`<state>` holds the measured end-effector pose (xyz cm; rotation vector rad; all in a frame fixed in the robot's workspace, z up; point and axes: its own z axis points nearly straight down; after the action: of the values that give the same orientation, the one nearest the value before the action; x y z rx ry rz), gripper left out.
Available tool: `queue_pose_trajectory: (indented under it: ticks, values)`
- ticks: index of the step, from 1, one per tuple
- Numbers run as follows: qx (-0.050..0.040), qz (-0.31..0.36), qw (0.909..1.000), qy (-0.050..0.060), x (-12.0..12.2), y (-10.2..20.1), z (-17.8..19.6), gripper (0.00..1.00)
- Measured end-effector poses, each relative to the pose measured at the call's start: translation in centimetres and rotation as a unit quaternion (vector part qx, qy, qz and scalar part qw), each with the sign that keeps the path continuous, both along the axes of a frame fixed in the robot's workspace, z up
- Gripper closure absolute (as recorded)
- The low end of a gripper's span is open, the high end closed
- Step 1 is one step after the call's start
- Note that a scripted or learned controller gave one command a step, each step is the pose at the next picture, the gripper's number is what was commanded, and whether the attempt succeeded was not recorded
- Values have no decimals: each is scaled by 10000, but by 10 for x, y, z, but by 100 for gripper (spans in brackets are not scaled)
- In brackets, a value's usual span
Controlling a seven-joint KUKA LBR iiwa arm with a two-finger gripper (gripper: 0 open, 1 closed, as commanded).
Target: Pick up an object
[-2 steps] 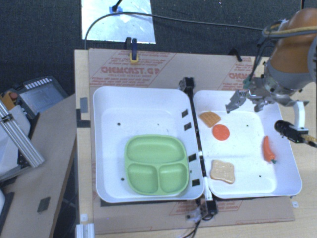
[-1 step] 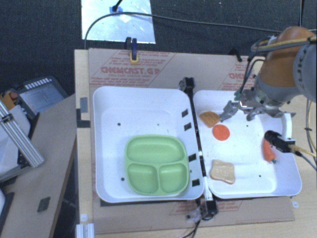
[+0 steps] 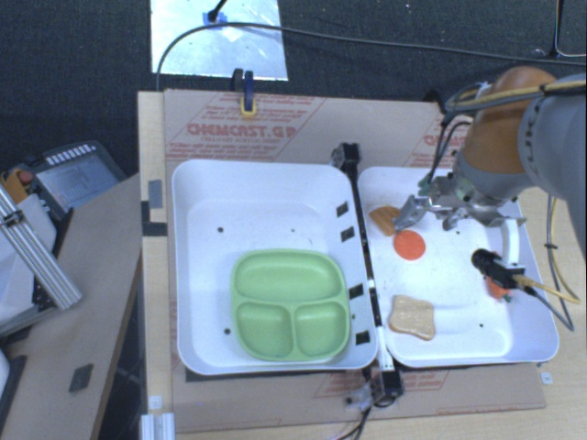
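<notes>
Orange disc (image 3: 410, 245) just below the pincer (image 3: 410, 211), right bin (image 3: 459, 337).

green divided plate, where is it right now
The green divided plate lies in the left white bin, toward its front right corner, beside the divider between the bins. The toast slice sits just across that divider in the right bin.

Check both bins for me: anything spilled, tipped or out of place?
Nothing stands out. The green divided plate sits flat in the left bin. In the right bin, the toast slice, orange disc and brown piece lie apart.
</notes>
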<state>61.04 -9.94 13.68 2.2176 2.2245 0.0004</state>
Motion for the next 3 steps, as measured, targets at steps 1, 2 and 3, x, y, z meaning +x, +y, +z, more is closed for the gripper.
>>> queue_pose_trajectory:
  ticks: [1,2,3]
  values:
    - [2,-10,10000,7,0,0,-51,0]
    - [-2,-7,10000,-16,2,0,-38,100]
    - [-4,-18,10000,-28,5,-6,8,100]
